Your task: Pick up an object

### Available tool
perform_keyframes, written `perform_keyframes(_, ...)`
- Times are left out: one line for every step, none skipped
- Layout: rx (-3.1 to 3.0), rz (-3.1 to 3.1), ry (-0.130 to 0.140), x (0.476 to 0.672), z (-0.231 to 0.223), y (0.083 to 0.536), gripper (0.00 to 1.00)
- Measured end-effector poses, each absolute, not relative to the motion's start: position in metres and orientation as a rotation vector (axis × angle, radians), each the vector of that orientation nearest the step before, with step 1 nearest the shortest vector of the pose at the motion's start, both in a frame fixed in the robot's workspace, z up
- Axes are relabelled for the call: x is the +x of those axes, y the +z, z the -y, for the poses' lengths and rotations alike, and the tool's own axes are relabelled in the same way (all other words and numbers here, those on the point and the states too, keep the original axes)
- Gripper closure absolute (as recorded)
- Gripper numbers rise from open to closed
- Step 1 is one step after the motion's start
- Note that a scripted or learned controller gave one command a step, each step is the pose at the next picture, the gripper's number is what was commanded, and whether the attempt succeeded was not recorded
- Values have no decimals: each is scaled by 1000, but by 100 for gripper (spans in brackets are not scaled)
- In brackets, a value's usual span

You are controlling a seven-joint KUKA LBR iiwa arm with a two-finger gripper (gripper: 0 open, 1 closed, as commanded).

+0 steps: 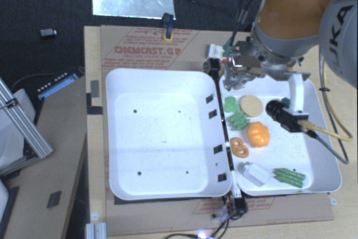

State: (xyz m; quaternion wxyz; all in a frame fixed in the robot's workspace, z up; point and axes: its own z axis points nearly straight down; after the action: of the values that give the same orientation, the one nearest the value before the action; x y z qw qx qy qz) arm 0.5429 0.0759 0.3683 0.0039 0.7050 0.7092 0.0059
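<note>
While the tool (pixel 235 80) hovers, grip state unclear, the tan disc (pixel 251 105) lies just beside it.

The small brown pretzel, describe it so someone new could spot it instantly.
Find the right-hand white bin, the one under the arm. Along its left wall, below the orange round fruit, lies the small brown pretzel. It alone is a twisted loop with holes.
</note>
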Motion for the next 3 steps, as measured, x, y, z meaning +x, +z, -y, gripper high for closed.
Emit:
perform_keyframes(2216,-2234,-6,489,-110,303,100)
perform_keyframes(2210,-2230,13,487,-173,371,100)
perform_keyframes(2209,-2231,6,487,-170,379,100)
